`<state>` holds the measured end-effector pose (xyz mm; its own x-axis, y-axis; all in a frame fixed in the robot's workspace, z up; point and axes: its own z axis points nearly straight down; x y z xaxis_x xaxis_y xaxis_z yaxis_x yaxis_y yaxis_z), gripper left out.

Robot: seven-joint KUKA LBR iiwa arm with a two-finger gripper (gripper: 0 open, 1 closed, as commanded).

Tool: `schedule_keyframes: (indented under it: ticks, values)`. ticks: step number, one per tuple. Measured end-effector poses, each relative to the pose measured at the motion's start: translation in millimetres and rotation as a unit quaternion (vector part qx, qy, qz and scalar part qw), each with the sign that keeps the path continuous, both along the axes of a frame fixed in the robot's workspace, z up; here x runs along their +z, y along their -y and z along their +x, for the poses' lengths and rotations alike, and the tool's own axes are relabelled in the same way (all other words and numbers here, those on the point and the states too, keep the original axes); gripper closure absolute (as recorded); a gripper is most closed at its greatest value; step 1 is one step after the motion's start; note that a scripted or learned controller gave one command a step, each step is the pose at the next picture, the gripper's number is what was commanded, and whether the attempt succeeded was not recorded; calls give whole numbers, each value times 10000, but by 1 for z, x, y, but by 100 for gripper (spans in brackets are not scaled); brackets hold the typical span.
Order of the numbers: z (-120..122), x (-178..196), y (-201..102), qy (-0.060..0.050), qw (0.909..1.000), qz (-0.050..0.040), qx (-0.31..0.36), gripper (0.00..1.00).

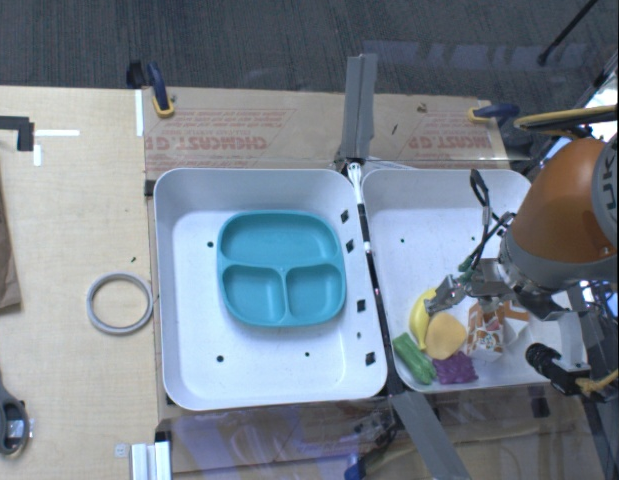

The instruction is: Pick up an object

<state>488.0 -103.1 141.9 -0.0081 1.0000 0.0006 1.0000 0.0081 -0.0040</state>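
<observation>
Camera view takes in the surface [69, 228] first, with the left bin [179, 288] and its teal divided plate [283, 268]. All the action is in the right bin [419, 218], our landmark. The arm [564, 213] leans in over that bin's right rim, wrist angled down towards its near side. The end effector [457, 290] hangs low there, just above the toy pile; whether it is spread or pinched, I cannot tell. Packed into the bin's near side: a banana [420, 315], a yellow round fruit [446, 335], a green piece [412, 358], a purple cluster [455, 370]. They look light, stiff and smooth, so likely slippery; the yellow fruit, taken across its middle, looks the best bet.
</observation>
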Motion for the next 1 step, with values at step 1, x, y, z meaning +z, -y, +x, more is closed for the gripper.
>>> schedule_keyframes:
  ticks: [1]
  values:
    - [-10,49,-12,12,9990,-7,-436,0]
